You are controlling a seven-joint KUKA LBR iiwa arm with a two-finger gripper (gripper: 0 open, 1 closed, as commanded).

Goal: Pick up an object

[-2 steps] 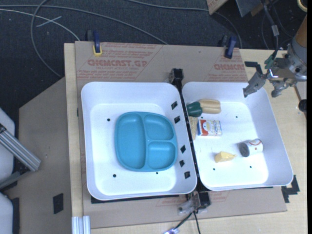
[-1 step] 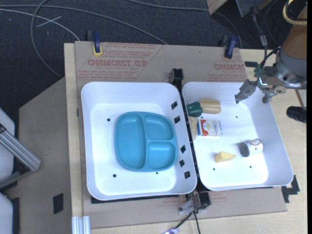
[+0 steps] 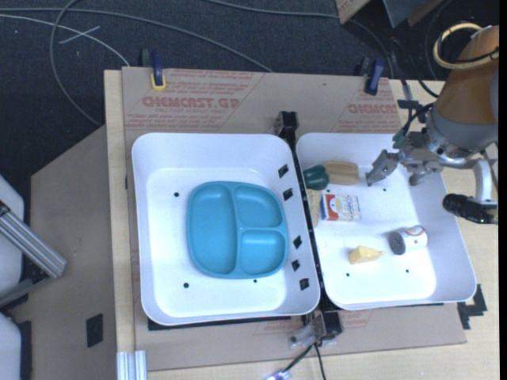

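Note:
My gripper [image 3: 397, 172] hangs over the far part of the right bin [image 3: 444, 279], fingers spread open with nothing between them. Just left of it lies a tan piece with a green end [image 3: 329, 173]. Nearer the front, a small red and white packet [image 3: 340, 207] lies flat. A yellow wedge [image 3: 364, 254] and a grey and white object [image 3: 405, 239] rest closer to the bin's front. None of them touches the gripper.
The left bin [image 3: 158, 172] holds a blue divided plate [image 3: 236, 229]. A black divider with clips [image 3: 297, 212] runs between the bins. The arm's orange band [image 3: 467, 62] and cables [image 3: 471, 204] crowd the right edge.

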